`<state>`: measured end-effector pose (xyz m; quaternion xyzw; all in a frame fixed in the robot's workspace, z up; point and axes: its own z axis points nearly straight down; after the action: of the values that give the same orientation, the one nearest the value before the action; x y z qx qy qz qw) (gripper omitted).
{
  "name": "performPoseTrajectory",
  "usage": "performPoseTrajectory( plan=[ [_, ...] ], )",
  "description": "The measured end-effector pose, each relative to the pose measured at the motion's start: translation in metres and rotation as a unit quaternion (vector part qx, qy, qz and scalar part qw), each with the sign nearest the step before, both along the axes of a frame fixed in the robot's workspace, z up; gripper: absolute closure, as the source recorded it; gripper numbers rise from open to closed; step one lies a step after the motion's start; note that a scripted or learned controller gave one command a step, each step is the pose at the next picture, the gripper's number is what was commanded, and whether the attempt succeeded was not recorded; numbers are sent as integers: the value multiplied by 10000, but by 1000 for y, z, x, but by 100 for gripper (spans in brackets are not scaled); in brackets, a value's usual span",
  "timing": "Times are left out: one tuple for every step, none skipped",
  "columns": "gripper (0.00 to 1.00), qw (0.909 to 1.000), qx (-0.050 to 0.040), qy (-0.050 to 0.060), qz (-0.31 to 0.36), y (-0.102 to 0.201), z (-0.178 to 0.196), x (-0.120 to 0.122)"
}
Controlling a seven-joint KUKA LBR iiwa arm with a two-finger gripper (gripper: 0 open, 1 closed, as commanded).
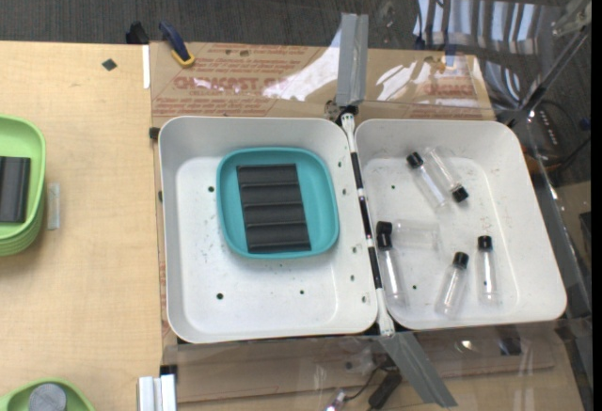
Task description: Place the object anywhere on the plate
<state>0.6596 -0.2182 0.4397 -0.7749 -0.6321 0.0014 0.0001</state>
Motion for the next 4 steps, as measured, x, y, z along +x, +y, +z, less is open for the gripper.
performPoseTrajectory(
  plan=[
    [0, 9982, 0, 0, -605, 1, 0, 0],
    [0, 9950, 2, 15, -999, 6, -1, 0],
    [0, 9862, 3, 2, -1654, 5, 0, 0],
    [0, 9723, 2, -2, -2338, 3, 1, -1]
  ],
)
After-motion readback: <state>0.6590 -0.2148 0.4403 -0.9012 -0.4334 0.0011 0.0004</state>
